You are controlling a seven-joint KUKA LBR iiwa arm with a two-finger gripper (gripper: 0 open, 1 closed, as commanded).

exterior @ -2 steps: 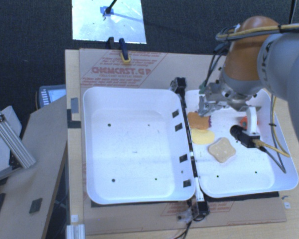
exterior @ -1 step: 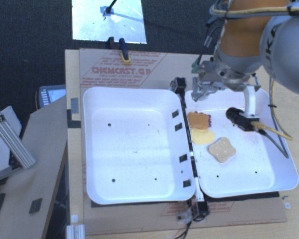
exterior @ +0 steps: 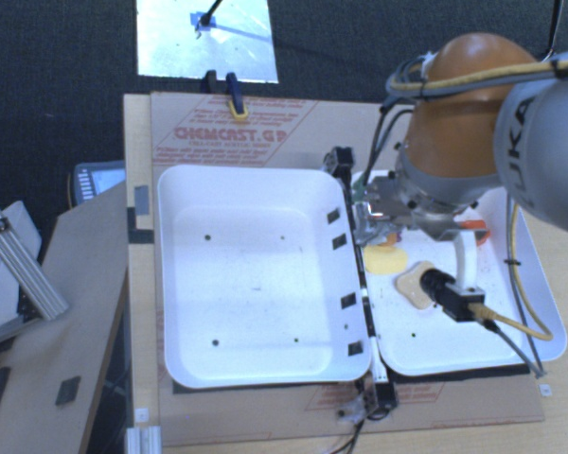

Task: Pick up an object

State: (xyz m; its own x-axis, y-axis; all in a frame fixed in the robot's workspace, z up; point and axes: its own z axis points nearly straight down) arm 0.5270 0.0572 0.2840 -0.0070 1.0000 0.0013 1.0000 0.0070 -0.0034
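Arm (exterior: 473,112) looms over right bin (exterior: 511,348), hiding much of it. Left bin (exterior: 256,272) centre frame. Yellow disc (exterior: 386,261), tan piece (exterior: 412,285) below gripper (exterior: 374,218); grip state: cannot tell.

2 shallow white plastic bins (exterior: 256,197) (exterior: 540,301), 1 flat yellow round piece (exterior: 386,262), 1 tan flat piece (exterior: 413,286), 1 orange thing (exterior: 472,226).
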